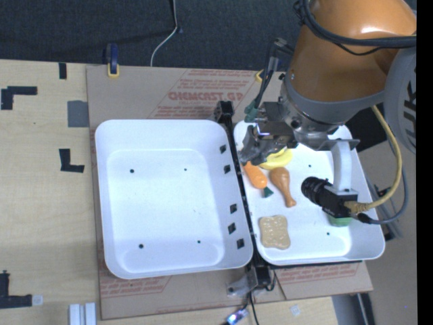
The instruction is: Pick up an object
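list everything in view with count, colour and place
left shallow plastic bin: one, white, on cardboard
right shallow plastic bin: one, white, beside it
toy carrot: one, orange, right bin, by left wall
banana-shaped toy: one, yellow, beside gripper
toy drumstick: one, tan, right of carrot
flat bread-like slice: one, beige, right bin front
cardboard sheet: one, brown, under bins
arm: one, grey-orange, from right
gripper: one, dark, above the carrot

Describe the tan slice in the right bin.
The tan slice is flat and roughly square with rounded corners. Its beige top is speckled, like toy bread or a cracker, and it looks whole. It lies flat on the floor of the right bin, near the bin's lower left corner in the view and close to the left wall. The drumstick lies just above it, apart. Nothing but the bin touches it.
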Available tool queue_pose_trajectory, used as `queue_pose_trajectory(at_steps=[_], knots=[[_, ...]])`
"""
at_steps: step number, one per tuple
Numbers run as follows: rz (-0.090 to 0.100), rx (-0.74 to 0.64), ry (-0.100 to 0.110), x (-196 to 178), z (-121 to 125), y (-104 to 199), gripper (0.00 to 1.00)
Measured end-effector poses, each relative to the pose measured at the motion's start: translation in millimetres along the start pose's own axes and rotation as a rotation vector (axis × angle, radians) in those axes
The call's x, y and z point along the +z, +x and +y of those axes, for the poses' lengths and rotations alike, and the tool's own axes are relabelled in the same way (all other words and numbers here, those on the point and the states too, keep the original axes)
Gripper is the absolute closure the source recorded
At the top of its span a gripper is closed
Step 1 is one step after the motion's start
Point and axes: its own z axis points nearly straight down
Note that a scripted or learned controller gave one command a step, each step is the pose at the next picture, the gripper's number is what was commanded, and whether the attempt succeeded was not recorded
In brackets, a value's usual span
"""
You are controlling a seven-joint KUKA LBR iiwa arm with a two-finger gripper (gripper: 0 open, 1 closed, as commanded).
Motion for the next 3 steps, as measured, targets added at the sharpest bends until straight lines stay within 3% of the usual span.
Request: queue_pose_trajectory(at_steps=[1,2,3], knots=[[-0.004,0.003,0.008,-5.5,-0.3,-1.8,1.00],[0.002,-0.001,-0.004,-103.6,0.8,44.6,1.00],[-0.004,0.006,0.014,-21.6,-0.5,36.9,1.00]])
